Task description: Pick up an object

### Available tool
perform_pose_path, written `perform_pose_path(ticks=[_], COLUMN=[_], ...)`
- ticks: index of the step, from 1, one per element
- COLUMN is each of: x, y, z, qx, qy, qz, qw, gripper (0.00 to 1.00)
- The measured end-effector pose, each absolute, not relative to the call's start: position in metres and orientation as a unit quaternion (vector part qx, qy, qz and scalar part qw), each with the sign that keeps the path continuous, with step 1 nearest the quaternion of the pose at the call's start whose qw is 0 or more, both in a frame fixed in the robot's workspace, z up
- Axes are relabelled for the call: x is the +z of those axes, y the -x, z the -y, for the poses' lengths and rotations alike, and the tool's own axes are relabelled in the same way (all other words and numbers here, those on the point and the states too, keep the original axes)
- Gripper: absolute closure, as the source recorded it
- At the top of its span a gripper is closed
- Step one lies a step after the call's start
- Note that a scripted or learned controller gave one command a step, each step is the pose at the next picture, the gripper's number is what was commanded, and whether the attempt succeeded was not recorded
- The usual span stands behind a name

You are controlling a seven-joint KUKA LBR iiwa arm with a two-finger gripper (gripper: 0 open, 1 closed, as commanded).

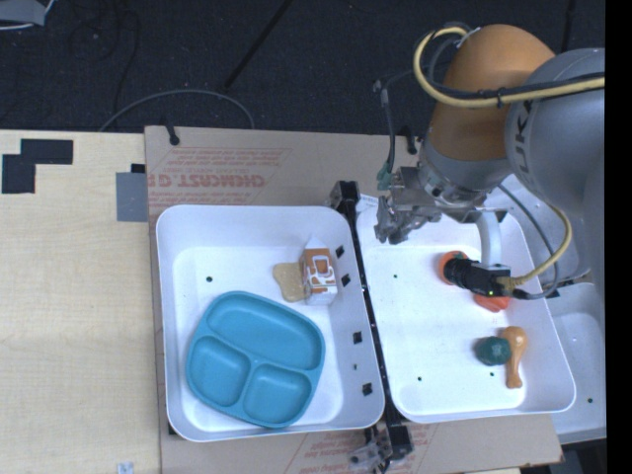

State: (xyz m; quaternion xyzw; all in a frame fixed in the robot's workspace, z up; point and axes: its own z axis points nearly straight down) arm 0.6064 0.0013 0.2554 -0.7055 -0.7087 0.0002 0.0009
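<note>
1. Gripper [398,223]: hangs over the upper left corner of the right bin [425,354], close beside the wall that divides the two bins. It shows only as a dark, crowded shape against the white floor, so whether the claw is apart or together cannot be told.
2. Arm [563,107]: grey, with an orange band [494,67] above the wrist. It enters from the upper right of the frame.
3. Red-orange object [491,301]: lies in the right bin, right of centre and toward the upper half. It is partly covered, and its shape is unclear. It is well apart from the gripper.
4. Wooden utensil [513,355]: lies in the lower right of the right bin, handle pointing down the frame.
5. Teal lump [489,351]: touches the utensil's left side, or lies just beside it; possibly part of the same item.
6. Blue divided plate [257,358]: three compartments. It lies flat in the lower half of the left bin [183,265].
7. Small white and orange box [318,273]: sits in the upper right of the left bin, near the dividing wall.
8. Tan flat piece [289,282]: lies just left of the box, touching it, above the plate's upper edge.
9. Cardboard sheet [247,166]: lies under both bins, with printed lettering along its upper edge.
10. Bench [69,314]: pale wood surface, at the left of the frame.
</note>
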Motion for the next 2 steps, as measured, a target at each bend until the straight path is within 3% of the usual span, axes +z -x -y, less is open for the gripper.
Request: perform_pose_path(ticks=[2], x=[0.223], y=[-0.631], z=[-0.094], qx=[0.0009], qy=[0.706], qz=[0.708], qw=[0.001], gripper=[1.00])
